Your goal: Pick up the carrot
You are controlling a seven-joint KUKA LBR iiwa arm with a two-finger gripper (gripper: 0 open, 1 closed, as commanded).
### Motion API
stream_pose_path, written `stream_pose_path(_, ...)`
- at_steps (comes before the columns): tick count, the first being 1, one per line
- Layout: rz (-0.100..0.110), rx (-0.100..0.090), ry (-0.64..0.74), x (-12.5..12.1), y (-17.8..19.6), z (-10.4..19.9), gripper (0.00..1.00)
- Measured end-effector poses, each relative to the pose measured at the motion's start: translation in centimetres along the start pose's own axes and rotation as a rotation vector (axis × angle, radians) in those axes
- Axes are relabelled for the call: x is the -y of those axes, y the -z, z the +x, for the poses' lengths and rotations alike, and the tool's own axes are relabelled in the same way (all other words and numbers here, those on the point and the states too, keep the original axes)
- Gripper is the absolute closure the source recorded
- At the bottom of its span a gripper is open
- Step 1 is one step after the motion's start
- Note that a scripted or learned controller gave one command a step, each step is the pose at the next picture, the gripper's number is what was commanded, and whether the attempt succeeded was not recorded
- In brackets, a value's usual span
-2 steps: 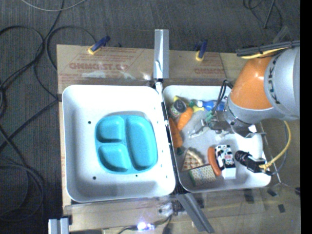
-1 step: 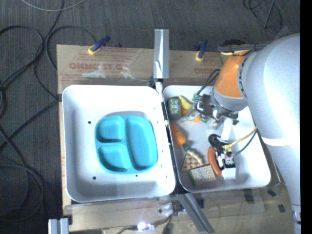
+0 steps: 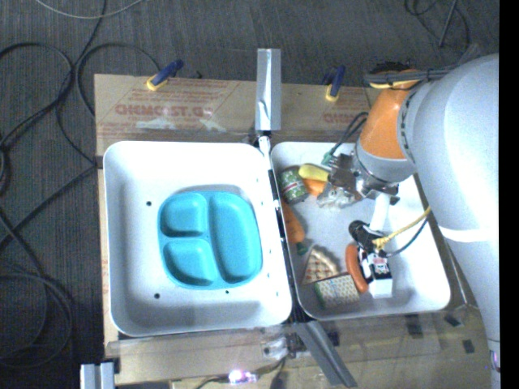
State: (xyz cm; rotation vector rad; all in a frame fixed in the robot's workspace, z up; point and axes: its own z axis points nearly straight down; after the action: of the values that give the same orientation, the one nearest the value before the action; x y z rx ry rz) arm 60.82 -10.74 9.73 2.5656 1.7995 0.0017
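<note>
Orange carrot (image 3: 293,224) lying untouched by the right bin's (image 3: 430,298) left wall, gripper (image 3: 336,186) nearby (opening impossible to tell), so pickup not yet done.

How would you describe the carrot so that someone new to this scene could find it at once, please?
Start at the right bin, the one without the blue divided tray. Look along its left wall, just below the small green-labelled can. The carrot lies there: a slim, tapered orange piece, narrower and plainer than the yellow banana or the patterned wedge nearby.
</note>
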Motion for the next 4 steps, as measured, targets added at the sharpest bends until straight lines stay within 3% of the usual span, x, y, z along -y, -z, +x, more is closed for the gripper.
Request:
stream_pose_path(1,0.009,0.003,-0.146,-0.6,9.1,7.9,1.00)
stream_pose_path(2,0.010,0.004,-0.147,-0.6,9.0,7.9,0.00)
stream_pose_path(3,0.012,0.003,-0.151,-0.1,4.1,0.4,0.00)
stream_pose_path(4,0.003,-0.012,-0.026,-3.7,0.0,-1.1,0.00)
